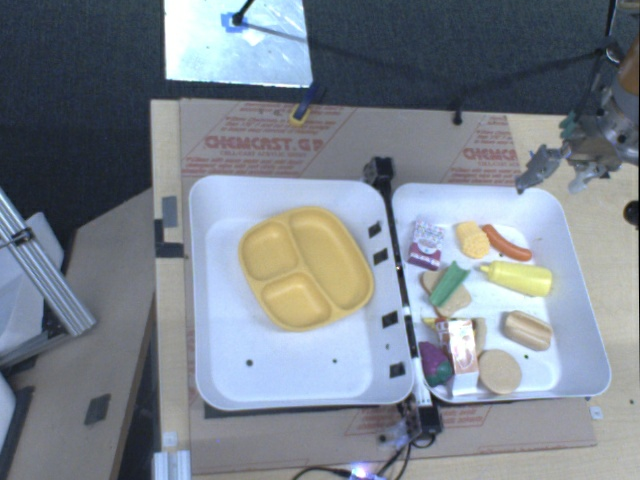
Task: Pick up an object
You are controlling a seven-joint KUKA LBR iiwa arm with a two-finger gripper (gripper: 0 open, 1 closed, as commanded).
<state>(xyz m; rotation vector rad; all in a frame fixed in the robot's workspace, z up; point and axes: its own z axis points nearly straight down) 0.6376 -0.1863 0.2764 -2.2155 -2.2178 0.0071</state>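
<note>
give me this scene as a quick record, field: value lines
left bin: holds a yellow tray with three compartments
right bin: toy food, including a yellow bottle, hot dog, carrot, round biscuit, small carton
gripper: open, above the right bin's far right corner, holding nothing
arm: reaches in from the right
task state: no object picked up yet
</note>
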